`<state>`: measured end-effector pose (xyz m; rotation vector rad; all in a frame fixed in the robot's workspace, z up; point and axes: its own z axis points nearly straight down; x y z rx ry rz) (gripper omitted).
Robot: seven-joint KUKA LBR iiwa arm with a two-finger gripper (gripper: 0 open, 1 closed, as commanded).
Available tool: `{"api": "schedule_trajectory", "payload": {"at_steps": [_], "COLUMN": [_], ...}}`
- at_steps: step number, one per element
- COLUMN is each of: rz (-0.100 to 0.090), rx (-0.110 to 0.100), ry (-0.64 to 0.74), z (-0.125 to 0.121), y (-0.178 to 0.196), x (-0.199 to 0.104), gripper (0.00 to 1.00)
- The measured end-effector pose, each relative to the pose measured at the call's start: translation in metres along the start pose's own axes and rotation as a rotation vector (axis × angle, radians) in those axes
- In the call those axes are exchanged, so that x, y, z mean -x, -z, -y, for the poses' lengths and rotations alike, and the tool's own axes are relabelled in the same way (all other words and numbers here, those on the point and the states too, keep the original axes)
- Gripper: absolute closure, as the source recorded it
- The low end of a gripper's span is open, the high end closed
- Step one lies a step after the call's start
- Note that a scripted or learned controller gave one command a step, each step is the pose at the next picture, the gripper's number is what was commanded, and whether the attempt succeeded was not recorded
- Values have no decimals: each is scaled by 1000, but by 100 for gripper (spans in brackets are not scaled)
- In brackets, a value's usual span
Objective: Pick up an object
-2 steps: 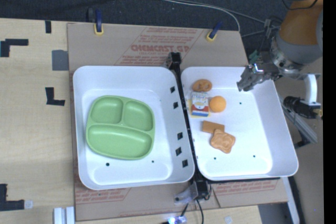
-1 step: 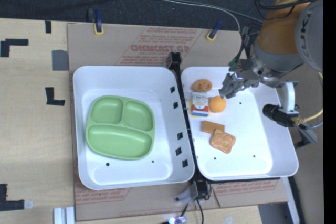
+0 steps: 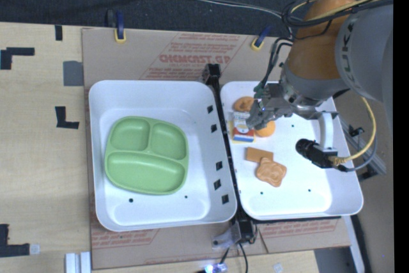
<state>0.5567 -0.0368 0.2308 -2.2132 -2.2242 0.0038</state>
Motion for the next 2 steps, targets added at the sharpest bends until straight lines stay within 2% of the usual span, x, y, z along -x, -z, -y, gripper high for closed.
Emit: {"api": "schedule_trajectory", "payload": {"at_steps": [2], "rz": [0], "rx": [1], "ry": [2], "z": [8], "y": [-13], "x": [-106], "gripper": [100]}}
